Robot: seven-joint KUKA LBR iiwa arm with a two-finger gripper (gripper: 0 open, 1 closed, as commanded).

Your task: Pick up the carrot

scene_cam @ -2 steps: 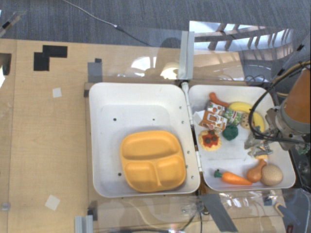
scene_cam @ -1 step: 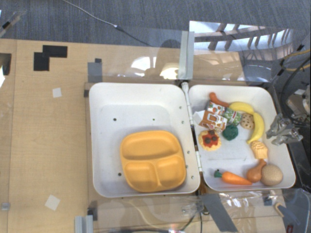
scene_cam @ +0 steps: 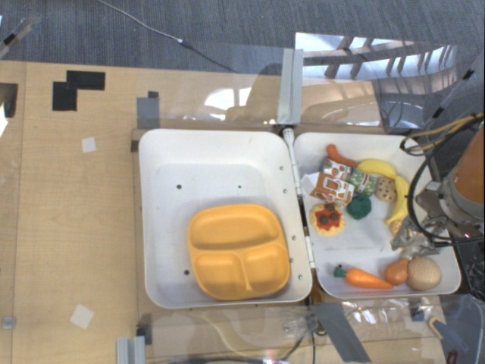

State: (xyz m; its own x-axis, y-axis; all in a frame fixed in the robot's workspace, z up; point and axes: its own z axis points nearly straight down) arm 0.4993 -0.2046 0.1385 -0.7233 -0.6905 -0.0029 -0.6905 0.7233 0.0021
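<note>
The carrot (scene_cam: pixel 362 278), orange with a green tip at its left end, lies flat near the front wall of the right bin (scene_cam: pixel 379 288). My gripper (scene_cam: pixel 407 239) hangs at the bin's right side, up and to the right of the carrot and apart from it. It sits just above a brown onion (scene_cam: pixel 395 271) and a tan egg-shaped item (scene_cam: pixel 424 273), both lying right of the carrot. Nothing shows in its grasp.
Farther back in the right bin lie a banana (scene_cam: pixel 383 177), a sausage (scene_cam: pixel 340 156), small cartons (scene_cam: pixel 334 182), a cookie (scene_cam: pixel 385 190), broccoli (scene_cam: pixel 359 207) and a pizza slice (scene_cam: pixel 327 218). The left bin (scene_cam: pixel 174 165) holds a yellow divided plate (scene_cam: pixel 239 250).
</note>
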